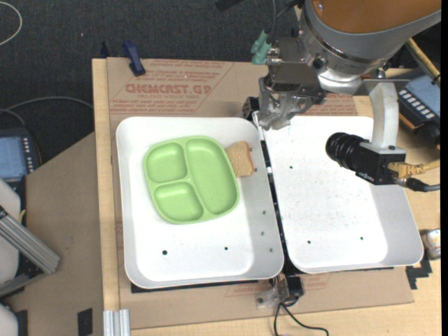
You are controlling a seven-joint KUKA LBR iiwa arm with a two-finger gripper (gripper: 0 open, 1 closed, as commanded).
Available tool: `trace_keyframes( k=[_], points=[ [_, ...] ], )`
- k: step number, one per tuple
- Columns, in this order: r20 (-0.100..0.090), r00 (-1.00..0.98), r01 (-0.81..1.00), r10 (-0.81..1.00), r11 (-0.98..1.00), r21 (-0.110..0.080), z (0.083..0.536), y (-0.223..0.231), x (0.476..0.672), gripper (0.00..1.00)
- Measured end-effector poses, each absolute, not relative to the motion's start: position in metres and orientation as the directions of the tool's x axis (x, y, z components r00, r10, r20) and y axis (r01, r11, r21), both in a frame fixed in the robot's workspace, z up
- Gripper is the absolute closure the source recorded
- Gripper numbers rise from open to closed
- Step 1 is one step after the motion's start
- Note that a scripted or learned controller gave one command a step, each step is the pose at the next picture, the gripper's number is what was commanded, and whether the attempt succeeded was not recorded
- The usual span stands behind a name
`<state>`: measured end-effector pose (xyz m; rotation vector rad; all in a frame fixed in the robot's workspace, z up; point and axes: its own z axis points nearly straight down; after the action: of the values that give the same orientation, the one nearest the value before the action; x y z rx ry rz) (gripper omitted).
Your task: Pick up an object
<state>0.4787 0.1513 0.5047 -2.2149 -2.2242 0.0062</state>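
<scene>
A light green divided plate (191, 179) with three compartments lies in the left bin (140, 247). A tan, cracker-like piece (241, 159) rests against the plate's right rim, near the bin's right wall. My gripper (274, 116) hangs over the back edge where the two bins meet, up and to the right of the tan piece. I see nothing held under it.
The right bin (343, 222) sits beside the left one on a cardboard sheet (175, 86). A blue clip (133, 58) holds the cardboard's back left corner. Cables run along the bench's front edge.
</scene>
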Motion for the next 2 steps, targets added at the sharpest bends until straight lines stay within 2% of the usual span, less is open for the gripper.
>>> trace_keyframes(
  k=[1, 2],
  points=[
    [-0.004, 0.004, 1.000, 1.000, -0.004, -0.013, 0.386, 0.123, 0.478, 1.00],
    [0.001, 0.001, 1.000, 1.000, -0.001, 0.004, 0.403, 0.125, 0.480, 1.00]
  ],
)
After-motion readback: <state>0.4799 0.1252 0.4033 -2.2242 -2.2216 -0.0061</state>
